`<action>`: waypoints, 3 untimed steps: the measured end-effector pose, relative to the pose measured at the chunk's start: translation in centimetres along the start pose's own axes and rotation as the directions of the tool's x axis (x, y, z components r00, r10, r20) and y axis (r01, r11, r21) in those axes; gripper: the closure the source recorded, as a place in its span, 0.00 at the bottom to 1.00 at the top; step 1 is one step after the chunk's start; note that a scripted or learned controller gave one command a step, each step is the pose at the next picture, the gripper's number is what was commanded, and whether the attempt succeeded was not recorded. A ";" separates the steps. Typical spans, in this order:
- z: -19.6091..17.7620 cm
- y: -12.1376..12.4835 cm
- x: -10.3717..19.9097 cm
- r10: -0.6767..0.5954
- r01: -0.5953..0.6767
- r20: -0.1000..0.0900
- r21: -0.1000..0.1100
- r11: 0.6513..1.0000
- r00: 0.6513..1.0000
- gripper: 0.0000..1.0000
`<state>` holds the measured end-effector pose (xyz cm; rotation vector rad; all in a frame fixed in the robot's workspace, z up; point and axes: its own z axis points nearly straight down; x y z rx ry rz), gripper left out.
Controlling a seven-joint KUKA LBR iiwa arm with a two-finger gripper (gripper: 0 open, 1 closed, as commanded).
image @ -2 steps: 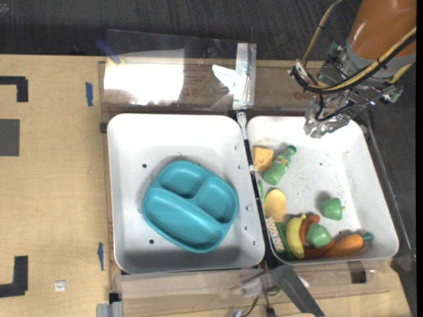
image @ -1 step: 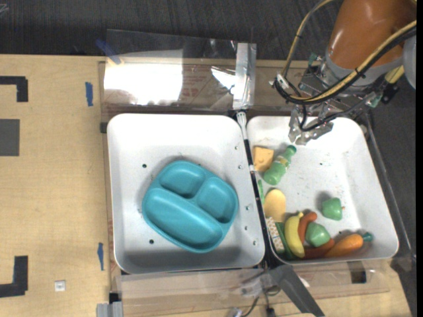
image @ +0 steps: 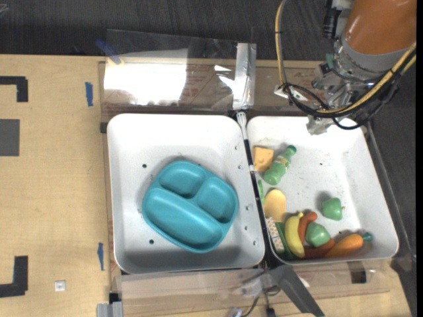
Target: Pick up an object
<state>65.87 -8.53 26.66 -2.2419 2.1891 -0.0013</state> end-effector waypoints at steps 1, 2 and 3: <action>5.7 -0.8 2.5 -0.201 0.201 0.004 -0.009 0.980 0.980 1.00; 0.6 -1.0 2.2 -0.119 0.119 0.000 0.001 0.993 0.993 1.00; 5.7 -0.6 8.1 -0.603 0.603 0.008 -0.007 0.798 0.798 1.00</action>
